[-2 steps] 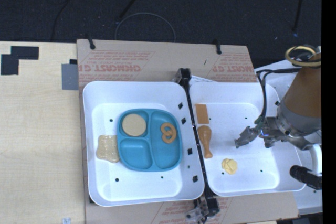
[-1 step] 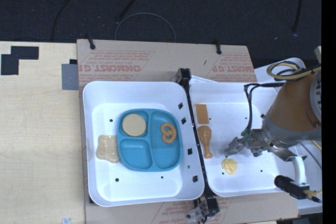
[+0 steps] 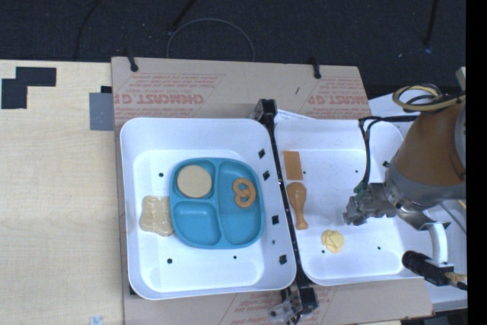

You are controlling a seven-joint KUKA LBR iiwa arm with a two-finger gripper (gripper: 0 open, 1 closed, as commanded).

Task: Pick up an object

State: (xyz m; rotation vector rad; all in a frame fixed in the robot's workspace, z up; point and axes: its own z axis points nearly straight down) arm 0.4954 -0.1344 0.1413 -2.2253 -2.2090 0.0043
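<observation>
Starting at the left, the left bin (image 3: 144, 270) holds a blue divided plate (image 3: 217, 232) with a round tan cracker (image 3: 193, 181) in its upper-left compartment and a pretzel (image 3: 243, 192) in its upper-right one; the lower compartment looks bare. A pale, bread-like slice (image 3: 157, 215) lies on the bin floor, touching the plate's left edge.

Across the black divider, the right bin (image 3: 365, 274) carries three loose pieces near its left wall: an orange rectangular block (image 3: 292, 164) at the top, a drumstick-shaped brown piece (image 3: 297, 204) just below it, and a small yellow lump (image 3: 332, 240) further down and to the right. Any of them could serve as the object to pick.

Farther right, the gripper (image 3: 358, 211) hangs low over the bin floor, between the drumstick and the bin's right wall, near the yellow lump but apart from it. Nothing can be seen in its grasp, and whether it is spread or closed cannot be told from this angle.

To do the pick well, the arm would probably best centre over the yellow lump, which stands clear of its neighbours, come straight down, and close only once the lump sits squarely within its grasp. The drumstick, close to the divider, looks the harder target.
</observation>
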